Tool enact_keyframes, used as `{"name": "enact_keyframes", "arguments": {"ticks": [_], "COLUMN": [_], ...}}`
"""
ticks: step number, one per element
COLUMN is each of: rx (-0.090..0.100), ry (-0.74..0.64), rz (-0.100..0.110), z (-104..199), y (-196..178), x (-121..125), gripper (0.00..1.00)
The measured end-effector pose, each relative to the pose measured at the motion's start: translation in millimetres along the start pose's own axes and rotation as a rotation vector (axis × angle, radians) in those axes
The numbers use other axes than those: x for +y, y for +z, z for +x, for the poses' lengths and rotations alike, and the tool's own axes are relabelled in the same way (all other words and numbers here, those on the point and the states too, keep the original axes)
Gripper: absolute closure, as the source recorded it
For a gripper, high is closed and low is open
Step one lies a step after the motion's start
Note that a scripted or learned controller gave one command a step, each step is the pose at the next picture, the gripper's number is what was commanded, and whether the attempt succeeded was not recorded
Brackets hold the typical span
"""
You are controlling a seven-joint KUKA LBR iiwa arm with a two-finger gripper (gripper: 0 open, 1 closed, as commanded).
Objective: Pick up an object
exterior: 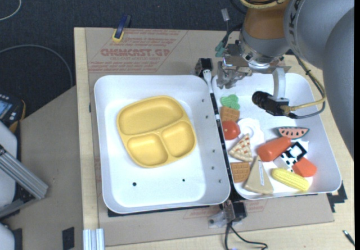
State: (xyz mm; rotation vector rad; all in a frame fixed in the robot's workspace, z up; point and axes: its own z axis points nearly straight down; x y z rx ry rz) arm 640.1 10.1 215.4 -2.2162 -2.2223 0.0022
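Overhead, gripper (pixel 230 77) hangs at right bin (pixel 320 131) far corner; finger state unreadable, nothing visibly held.

bright even overhead light, soft shadows, slightly grainy

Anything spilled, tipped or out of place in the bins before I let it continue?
Nothing stands out. The toy food lies crowded inside the right bin, none over the rim; the yellow tray sits flat in the left bin.
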Motion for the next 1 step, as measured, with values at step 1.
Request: {"name": "enact_keyframes", "arguments": {"ticks": [1], "rx": [-0.002], "ry": [0.004], "rz": [-0.006], "z": [-15.3], "y": [-9.6], "x": [0.7], "gripper": [1.0]}}
